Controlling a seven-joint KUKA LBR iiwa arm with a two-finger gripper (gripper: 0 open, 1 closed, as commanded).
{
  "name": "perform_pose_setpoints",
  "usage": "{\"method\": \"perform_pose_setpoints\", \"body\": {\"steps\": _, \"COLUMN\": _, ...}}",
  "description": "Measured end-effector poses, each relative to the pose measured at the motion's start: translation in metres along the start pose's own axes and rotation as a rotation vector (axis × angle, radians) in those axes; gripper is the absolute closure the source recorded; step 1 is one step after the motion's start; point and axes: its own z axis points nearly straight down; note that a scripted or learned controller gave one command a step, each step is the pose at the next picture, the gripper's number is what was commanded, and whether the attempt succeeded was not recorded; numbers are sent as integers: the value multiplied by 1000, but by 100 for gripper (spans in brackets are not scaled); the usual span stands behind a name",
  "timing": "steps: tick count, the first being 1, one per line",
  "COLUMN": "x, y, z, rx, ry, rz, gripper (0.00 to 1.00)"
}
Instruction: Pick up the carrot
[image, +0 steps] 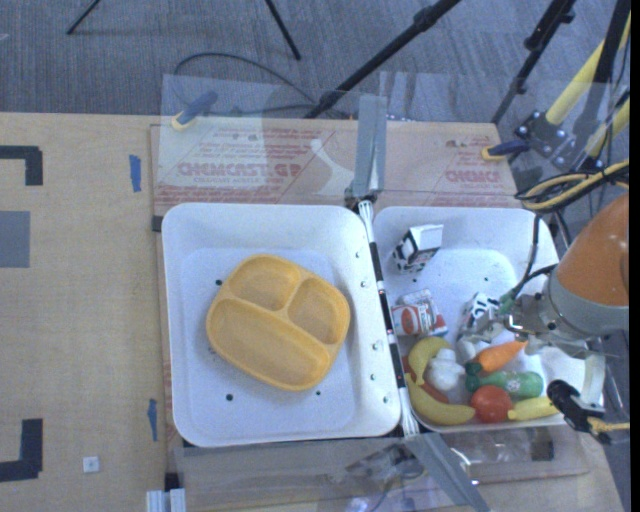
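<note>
Two white bins sat side by side on the bench. Left bin (190, 300) held a yellow divided plate (279, 321), lying flat near its middle, three compartments showing.

Right bin (510, 235) carried the clutter, mostly heaped toward its near edge. Carrot (499, 355) lay in that heap, orange, tilted, resting above a green vegetable (505, 382) and just beside a white lumpy item (444, 373). Red tomato-like piece (489, 402) sat close to the near rim, with a yellow banana (428, 398) curving along the near-left corner. Small red-and-white can (417, 317) lay by the bin's left wall; a little white carton (418, 245) stood toward the far-left corner.

Arm (598, 270) reached in over the bin's right wall. Gripper (492, 318) hung low over the heap, just beyond the carrot's upper end. Contact with the carrot could not be judged. Claw state: cannot tell.
</note>
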Motion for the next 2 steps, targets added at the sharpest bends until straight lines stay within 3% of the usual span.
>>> {"method": "perform_pose_setpoints", "body": {"steps": 1, "x": 2, "y": 6, "z": -15, "rx": -16, "ry": 1, "rz": -4, "gripper": 100}}
{"method": "perform_pose_setpoints", "body": {"steps": 2, "x": 2, "y": 5, "z": -15, "rx": -14, "ry": 0, "rz": -4, "gripper": 0}}
